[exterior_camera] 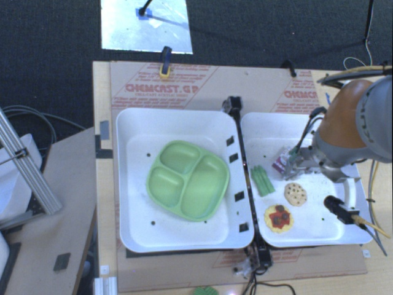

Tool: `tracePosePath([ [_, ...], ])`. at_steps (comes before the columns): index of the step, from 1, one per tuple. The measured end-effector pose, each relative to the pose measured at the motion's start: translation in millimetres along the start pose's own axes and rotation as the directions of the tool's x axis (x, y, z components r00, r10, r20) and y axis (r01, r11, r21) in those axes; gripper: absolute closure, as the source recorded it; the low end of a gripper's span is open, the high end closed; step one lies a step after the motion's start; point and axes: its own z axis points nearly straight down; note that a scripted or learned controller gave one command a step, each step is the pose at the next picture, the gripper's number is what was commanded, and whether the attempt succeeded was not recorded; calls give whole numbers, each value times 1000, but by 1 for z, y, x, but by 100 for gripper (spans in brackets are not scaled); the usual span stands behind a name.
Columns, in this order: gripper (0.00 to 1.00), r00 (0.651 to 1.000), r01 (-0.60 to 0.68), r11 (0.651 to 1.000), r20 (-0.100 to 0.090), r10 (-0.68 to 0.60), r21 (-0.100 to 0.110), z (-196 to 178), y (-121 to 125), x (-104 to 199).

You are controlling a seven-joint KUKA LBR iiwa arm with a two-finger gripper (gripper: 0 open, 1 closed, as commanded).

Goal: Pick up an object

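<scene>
- The grey arm (pixel 376 128) with its orange band is reaching in from the right and hanging low over the right bin (pixel 264 134)
- The gripper (pixel 293 163) is sitting close to that bin's floor, near its middle; whether it is open or closed I cannot tell
- A small purple object (pixel 280 163) is lying just beside the gripper, on its left, and seems to be touching it; it is not clear whether it is being gripped
- A green strip (pixel 263 181) is lying near the bin's left wall, a cookie (pixel 295 194) is resting just below the gripper, and a toy pizza (pixel 279 218) is sitting towards the front wall
- A green divided plate (pixel 188 180) is lying in the left bin (pixel 138 140)
</scene>
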Motion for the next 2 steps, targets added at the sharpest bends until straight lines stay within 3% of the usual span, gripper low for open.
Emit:
tracePosePath([
  [1,0,1000,0,1000,0,0,1,0,0,0],
  [2,0,1000,4,1000,2,-4,-7,9,95,2],
])
